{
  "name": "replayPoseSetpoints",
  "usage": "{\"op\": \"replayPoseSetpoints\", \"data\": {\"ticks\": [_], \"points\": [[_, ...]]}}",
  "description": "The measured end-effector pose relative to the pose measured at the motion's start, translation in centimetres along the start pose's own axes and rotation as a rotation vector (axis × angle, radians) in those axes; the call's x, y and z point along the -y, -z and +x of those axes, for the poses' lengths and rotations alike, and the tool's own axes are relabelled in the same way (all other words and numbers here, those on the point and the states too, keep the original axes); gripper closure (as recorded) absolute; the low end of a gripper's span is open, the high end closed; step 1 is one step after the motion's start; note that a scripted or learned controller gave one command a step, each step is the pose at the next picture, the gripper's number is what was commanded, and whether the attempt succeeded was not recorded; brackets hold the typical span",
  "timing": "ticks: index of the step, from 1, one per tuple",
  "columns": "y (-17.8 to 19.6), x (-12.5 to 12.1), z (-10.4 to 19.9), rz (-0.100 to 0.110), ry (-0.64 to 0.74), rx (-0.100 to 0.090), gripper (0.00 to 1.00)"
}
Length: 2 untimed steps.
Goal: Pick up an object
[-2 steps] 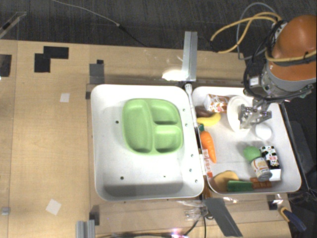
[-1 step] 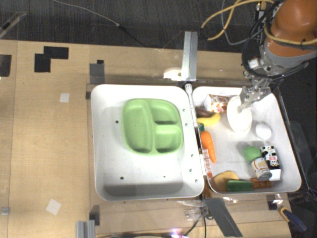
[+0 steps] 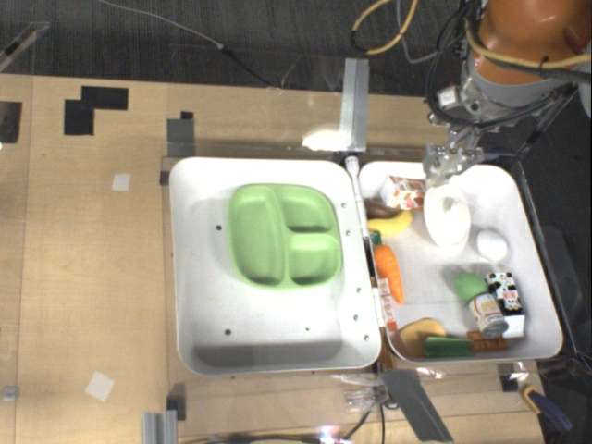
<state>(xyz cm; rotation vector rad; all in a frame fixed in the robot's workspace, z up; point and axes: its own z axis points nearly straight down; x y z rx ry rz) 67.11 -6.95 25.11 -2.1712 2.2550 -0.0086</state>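
Note:
My gripper [image 3: 450, 162] hangs over the far edge of the right bin [image 3: 435, 280], just above a white cup [image 3: 447, 216] that lies below it. The view does not show whether the cup touches it. The same bin holds a small printed packet [image 3: 403, 192], a yellow banana [image 3: 389, 223], an orange carrot [image 3: 388, 272], a white egg-shaped thing [image 3: 491, 245], a green piece [image 3: 470, 285], a cow-patterned box [image 3: 505, 293], a can [image 3: 487, 313], a tan round item [image 3: 421, 328] and a green block [image 3: 447, 346].
In the left bin [image 3: 199, 276] a green divided plate [image 3: 282, 234] lies a little back of the middle. A metal post [image 3: 355, 104] stands behind the wall between the bins. Cables [image 3: 407, 12] loop behind the arm.

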Motion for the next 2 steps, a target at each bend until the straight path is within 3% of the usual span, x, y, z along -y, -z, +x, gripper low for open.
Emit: {"op": "replayPoseSetpoints", "data": {"ticks": [1,2], "points": [[1.1,-0.3,-6.3,-0.003,0.036,0.001,1.00],[0.8,-0.2,-2.8,-0.003,0.208,-0.001,1.00]]}}
